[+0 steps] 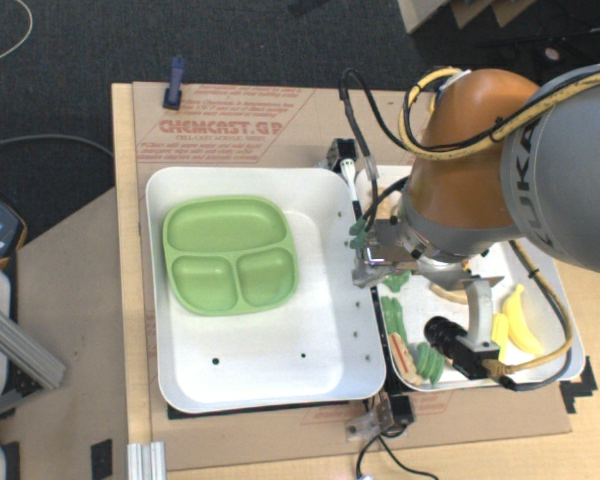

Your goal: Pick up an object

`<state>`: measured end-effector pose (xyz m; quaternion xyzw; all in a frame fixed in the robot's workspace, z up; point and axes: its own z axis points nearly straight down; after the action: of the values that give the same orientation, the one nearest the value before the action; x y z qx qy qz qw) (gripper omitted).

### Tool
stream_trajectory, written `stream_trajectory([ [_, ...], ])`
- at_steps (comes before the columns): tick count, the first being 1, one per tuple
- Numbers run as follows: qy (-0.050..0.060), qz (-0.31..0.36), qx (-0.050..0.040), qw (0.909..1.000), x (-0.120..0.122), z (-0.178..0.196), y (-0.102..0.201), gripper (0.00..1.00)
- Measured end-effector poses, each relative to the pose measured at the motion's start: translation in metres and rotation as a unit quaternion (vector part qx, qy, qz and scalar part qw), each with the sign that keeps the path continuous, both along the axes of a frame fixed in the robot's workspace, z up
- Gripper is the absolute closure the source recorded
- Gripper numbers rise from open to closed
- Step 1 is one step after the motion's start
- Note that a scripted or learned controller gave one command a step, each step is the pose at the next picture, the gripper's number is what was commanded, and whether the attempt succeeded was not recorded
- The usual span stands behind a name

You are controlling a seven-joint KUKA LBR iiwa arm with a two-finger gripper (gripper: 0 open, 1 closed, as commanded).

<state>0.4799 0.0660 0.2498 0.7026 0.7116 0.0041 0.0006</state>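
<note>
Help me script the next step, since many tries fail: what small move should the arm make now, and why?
Probably a short descent, then close. The gripper sits over the right bin's left edge, above green pieces; nothing shows between its fingers. The yellow banana-like piece lies farther right.

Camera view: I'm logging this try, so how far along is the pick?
Done: the arm has reached over the right bin. In hand: nothing visibly lifted; the banana and green items lie in that bin. The gripper is hidden under the wrist. Left: grasp and lift an object. The green divided plate sits in the left bin.
</note>
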Motion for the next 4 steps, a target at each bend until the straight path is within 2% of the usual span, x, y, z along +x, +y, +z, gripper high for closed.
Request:
stream_trajectory([
  [1, -0.003, -0.004, -0.0008, 1.0, 0.001, 0.097, 0.017, 1.0],
  [2, 0.002, -0.006, -0.0027, 1.0, 0.0, 0.102, 0.016, 1.0],
  [3, 0.001, -0.005, -0.003, 1.0, 0.001, 0.112, 0.016, 1.0],
  [4, 0.008, -0.01, -0.0035, 0.9999, -0.002, 0.041, -0.033, 1.0],
])
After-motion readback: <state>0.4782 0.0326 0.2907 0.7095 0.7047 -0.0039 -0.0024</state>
